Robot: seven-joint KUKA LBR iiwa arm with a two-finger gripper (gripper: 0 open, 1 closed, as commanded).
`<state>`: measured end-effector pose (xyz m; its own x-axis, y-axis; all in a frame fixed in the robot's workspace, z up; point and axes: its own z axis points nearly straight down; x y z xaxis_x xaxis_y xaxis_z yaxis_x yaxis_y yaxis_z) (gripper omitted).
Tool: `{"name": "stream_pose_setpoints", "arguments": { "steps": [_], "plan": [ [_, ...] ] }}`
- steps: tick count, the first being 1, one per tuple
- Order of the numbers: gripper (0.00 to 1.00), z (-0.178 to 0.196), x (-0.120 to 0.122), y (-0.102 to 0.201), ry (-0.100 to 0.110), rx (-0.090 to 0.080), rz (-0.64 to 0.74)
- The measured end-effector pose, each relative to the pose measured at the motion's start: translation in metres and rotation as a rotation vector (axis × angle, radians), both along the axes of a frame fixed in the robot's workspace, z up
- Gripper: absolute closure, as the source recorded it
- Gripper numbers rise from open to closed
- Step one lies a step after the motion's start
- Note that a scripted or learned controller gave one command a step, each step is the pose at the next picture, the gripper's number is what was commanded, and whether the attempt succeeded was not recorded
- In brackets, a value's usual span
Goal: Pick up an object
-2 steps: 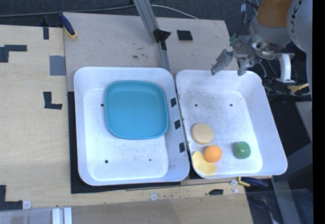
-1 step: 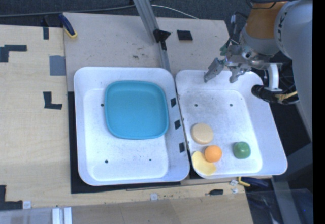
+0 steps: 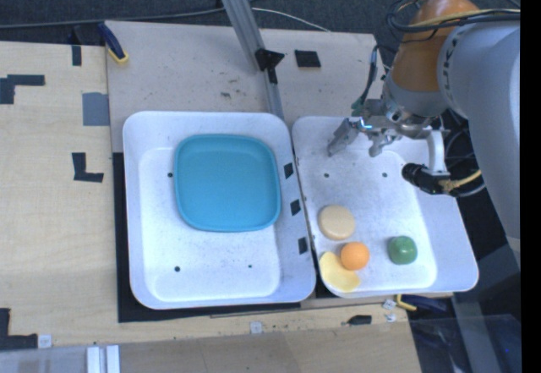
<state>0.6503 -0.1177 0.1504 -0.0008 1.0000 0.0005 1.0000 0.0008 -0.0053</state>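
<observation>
The bench point(image 3: 51, 219) is pale wood with dark tape marks on its left side, and it carries 2 shallow white bins side by side. The grey arm point(image 3: 486, 101) enters from the right, its orange band point(image 3: 427, 46) sitting above the wrist, with black cables looping around it.

The left bin point(image 3: 144, 278) holds 1 thing: a blue square plate point(image 3: 226, 181) with rounded corners, lying flat toward the bin's far half. The right bin point(image 3: 397, 194) is speckled and holds 4 small items gathered along its near edge.

A slanted metal post point(image 3: 245, 20) rises from between the far corners of the 2 bins toward the top of the view.

The gripper point(image 3: 362, 143) hangs over the far part of the right bin, its 2 fingers spread apart with nothing between them, well apart from the items below.

Of those items, a beige round piece point(image 3: 336, 222) lies nearest the gripper, close to the bin's left wall. Just beyond it toward the near edge, a yellow flat piece point(image 3: 338, 277) lies in the left near corner, and an orange ball point(image 3: 354, 256) sits touching or overlapping its upper edge. A green ball point(image 3: 402, 249) rests to the right, apart from the other 3.
</observation>
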Motion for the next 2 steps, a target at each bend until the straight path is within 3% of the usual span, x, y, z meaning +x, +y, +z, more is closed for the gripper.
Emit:
{"name": "stream_pose_setpoints", "arguments": {
  "steps": [1, 2],
  "plan": [
    [0.0, -0.062, 0.0, -0.005, -0.001, 0.0, 0.0],
    [1.0, -0.049, 0.001, -0.004, -0.005, -0.001, 0.0]
  ]
}}
